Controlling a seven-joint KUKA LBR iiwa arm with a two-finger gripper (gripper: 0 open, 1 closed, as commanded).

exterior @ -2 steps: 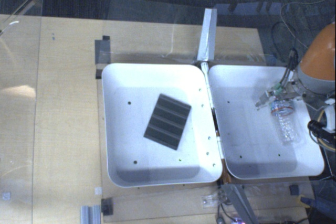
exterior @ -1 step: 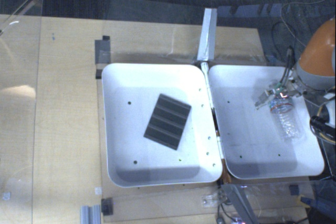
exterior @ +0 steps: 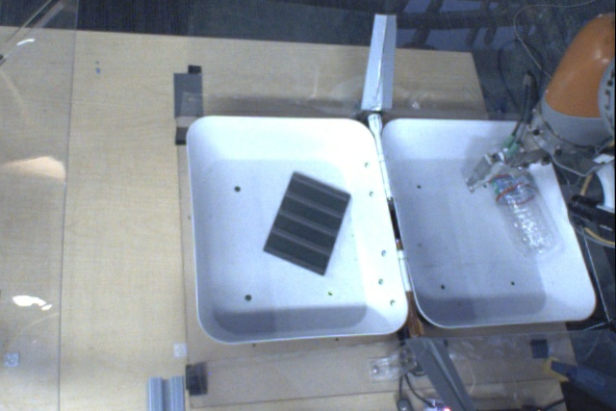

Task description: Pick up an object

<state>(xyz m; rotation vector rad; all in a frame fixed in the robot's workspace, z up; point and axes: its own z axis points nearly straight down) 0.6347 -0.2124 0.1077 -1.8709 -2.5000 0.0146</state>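
While our gripper (exterior: 491, 166) hovered low in the right bin (exterior: 452, 245), at the cap end of a clear plastic bottle (exterior: 525, 212), nothing had been lifted yet, and the grasp and raise remained. We could not tell how the tool was set. The bottle lay crumpled, transparent, on its side near the bin's right wall.

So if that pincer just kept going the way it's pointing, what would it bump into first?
Probably the clear plastic bottle lying in the right bin. The pincer points down right beside the bottle's cap end, though depth is hard to judge; it might touch the bin floor instead.
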